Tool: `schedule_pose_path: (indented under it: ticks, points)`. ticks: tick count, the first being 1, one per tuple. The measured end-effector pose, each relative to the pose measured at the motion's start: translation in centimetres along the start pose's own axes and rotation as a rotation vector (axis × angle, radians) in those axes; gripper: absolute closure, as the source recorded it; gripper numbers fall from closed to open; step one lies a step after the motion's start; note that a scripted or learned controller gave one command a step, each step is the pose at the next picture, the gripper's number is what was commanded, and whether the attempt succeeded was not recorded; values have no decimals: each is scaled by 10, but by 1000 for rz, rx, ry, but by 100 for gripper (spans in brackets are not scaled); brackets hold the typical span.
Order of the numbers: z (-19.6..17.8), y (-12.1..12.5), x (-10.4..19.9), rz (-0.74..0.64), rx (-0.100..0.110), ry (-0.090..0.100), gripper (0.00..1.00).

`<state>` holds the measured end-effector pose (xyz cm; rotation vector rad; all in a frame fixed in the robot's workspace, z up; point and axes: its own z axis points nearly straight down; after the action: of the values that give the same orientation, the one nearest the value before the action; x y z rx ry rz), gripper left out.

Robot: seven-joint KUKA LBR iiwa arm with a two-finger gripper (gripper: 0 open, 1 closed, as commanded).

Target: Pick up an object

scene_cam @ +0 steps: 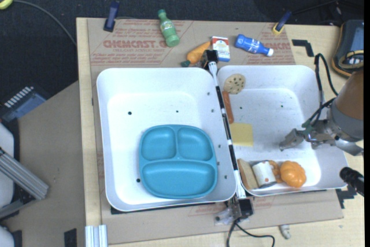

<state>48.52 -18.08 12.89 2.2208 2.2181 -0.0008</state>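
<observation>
The right bin (289, 75) holds a round speckled cookie (234, 84), a brown strip (228, 108) along its left wall, and a pale yellow block (241, 135). A white cylinder (264, 173) and an orange fruit (292, 173) sit at its front. My gripper (292, 139) hangs low over the bin's right middle, pointing left, with nothing visibly in it. It is above and to the right of the orange fruit and well right of the yellow block.
The left bin (115, 89) holds a blue divided plate (178, 160). Behind the bins on the board lie a green bottle (169, 29), a blue bottle (253, 45), a small red-and-white carton (220, 48) and an orange piece (199, 52). Black cables (319, 78) trail at the right.
</observation>
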Motion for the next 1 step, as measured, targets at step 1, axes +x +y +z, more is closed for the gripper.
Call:
schedule_pose_path:
  ticks: [1]
  points:
    - [45, 39, 51, -2, 0, 3, 0]
